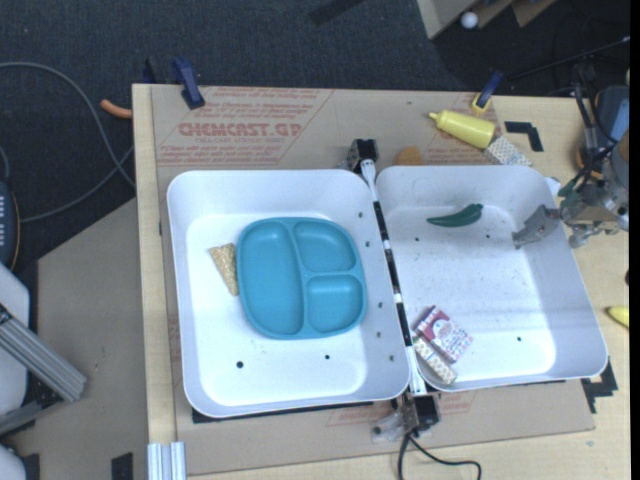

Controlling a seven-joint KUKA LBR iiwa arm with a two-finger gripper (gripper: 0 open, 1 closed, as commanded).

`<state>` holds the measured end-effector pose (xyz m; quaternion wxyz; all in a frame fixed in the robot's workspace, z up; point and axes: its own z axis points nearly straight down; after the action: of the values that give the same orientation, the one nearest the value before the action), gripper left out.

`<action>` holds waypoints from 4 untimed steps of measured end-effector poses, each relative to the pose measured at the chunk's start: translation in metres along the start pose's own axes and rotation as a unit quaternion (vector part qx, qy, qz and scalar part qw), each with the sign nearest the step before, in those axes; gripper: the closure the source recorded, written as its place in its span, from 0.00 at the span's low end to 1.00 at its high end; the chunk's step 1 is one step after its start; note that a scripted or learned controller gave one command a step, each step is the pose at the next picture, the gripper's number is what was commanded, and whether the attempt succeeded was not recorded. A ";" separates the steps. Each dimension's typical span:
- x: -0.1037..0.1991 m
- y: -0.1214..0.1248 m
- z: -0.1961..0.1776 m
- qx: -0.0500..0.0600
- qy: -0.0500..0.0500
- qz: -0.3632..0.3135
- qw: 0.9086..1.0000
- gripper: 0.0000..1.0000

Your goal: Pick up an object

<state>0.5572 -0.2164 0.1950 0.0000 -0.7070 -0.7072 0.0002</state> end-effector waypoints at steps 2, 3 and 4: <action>0.105 0.109 0.093 -0.001 0.000 -0.001 1.000 0.00; 0.093 0.105 0.110 0.001 0.000 0.000 1.000 0.00; 0.085 0.068 0.110 0.001 0.000 0.000 1.000 0.00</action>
<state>0.6257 -0.1309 0.0847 0.0008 -0.7071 -0.7071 0.0007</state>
